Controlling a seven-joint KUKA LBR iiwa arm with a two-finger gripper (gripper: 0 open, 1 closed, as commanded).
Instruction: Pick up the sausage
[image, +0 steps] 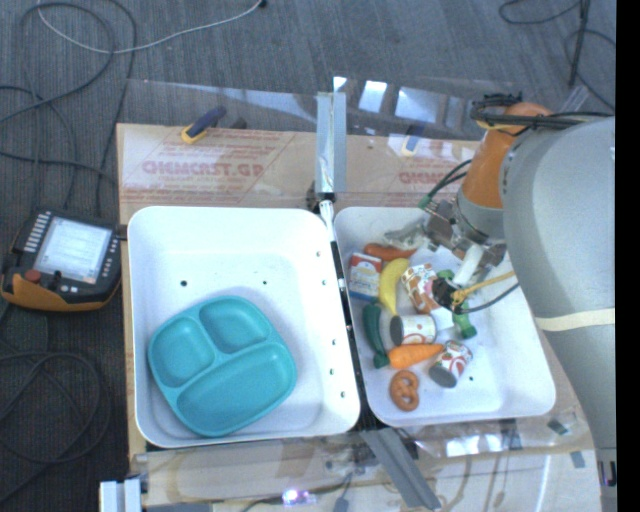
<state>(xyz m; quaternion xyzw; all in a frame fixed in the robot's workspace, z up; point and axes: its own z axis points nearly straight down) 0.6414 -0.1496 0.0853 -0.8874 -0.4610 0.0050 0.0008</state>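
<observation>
Sausage (383, 251) = the reddish-brown link at the back of the right bin (520, 395), just left of the gripper (447, 232) and slightly nearer the camera. Only its top shows; its front edge is tucked behind the banana (392, 282) and a small carton (363, 273).

Gripper sits low over the bin's back rim, under the orange wrist band. Fingers blur into cables and bin clutter, so I can't tell if they're apart or together. Nothing visibly between them. No clear contact with the sausage.

The arm (570, 230) fills the right side and hides that edge of the bin.

Pile below the gripper, toward the camera: red-and-white can (420, 288), white cup (414, 328), dark green vegetable (373, 333) by the bin's left wall, carrot (413, 354), second can (451, 363), pretzel (404, 389) nearest the front. Items touch and overlap; small green bits at the pile's right are unclear.

Left bin (300, 240), well left of the gripper, holds a teal divided plate (223, 364). Teach pendant (63, 259) lies on the floor further left.
</observation>
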